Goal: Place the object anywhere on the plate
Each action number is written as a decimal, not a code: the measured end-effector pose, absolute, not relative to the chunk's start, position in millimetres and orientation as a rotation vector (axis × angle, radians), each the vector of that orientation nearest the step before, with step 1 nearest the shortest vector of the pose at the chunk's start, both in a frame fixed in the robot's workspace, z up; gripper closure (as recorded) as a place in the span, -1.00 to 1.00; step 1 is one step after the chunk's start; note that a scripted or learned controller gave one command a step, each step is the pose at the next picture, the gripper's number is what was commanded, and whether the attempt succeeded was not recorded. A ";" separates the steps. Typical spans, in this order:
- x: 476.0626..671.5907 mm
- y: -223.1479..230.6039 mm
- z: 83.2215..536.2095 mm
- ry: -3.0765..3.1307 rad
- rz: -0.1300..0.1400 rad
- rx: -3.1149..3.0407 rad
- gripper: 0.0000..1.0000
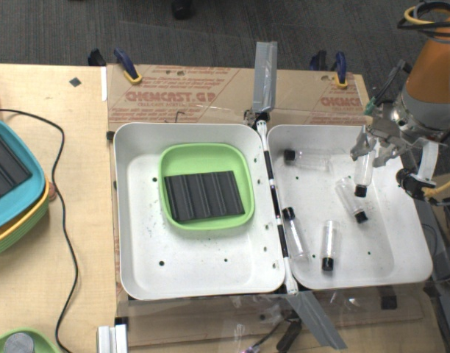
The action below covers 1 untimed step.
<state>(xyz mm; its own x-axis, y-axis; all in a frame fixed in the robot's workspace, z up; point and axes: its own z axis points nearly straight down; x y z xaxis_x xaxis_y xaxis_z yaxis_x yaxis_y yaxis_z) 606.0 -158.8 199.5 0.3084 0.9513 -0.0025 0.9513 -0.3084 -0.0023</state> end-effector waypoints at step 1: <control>606.0 -158.8 199.6 -1.847 0.005 -2.541 -1.00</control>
<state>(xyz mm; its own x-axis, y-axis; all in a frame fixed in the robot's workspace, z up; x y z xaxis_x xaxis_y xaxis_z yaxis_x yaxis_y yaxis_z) 606.0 -158.8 199.6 0.3085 0.9512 -0.0024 0.9512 -0.3085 -0.0021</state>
